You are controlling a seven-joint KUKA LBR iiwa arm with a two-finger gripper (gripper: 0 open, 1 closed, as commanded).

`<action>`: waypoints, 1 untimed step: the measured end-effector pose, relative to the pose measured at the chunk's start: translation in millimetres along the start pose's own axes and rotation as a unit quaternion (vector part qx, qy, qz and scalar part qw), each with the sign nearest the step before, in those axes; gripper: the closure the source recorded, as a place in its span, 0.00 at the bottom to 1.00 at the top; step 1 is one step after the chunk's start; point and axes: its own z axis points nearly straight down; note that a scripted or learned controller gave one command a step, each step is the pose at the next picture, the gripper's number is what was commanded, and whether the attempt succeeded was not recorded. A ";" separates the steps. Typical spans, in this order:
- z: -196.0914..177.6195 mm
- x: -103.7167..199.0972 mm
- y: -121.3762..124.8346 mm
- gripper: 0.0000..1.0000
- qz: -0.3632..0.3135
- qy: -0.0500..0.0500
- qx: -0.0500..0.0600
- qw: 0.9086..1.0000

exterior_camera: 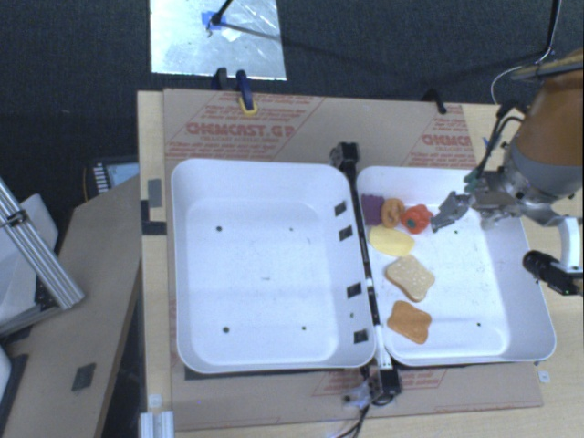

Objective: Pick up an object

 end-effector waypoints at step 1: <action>-11.0 0.0 0.9 1.00 -0.001 0.000 -0.001 1.000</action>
